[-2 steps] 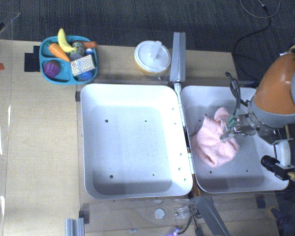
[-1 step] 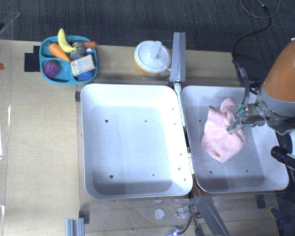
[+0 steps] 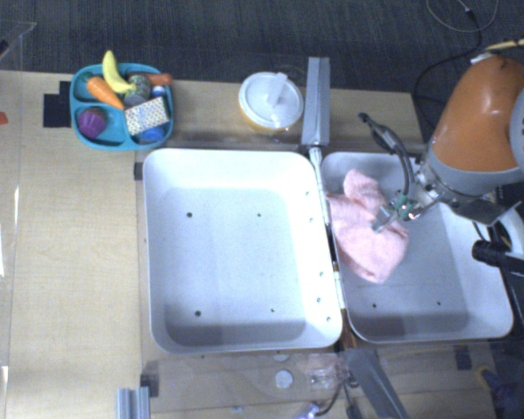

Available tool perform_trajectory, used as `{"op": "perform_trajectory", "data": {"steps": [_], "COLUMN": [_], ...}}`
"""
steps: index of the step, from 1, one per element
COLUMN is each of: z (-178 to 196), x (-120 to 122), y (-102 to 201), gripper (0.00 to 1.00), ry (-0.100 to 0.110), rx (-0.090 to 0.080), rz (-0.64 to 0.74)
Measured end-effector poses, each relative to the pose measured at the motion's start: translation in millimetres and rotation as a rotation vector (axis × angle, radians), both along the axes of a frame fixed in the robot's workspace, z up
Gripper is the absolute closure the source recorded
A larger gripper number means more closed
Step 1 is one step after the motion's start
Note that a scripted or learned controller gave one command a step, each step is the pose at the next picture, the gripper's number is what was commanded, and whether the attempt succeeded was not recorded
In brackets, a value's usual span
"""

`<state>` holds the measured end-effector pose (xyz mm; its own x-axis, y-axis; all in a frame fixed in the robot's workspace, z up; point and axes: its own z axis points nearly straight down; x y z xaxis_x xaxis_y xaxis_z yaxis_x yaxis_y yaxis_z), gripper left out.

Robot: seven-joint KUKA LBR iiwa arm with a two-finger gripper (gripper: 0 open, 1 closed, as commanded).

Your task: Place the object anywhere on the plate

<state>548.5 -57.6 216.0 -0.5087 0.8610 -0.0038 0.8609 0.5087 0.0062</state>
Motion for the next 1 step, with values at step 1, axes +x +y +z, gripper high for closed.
{"op": "perform_trajectory", "data": {"steps": [1], "z": [11.0], "x": [19.2], "y": [50.2], "gripper": [1.0], "ry": [0.0], "rx": [-0.002], "rz": [0.402]}}
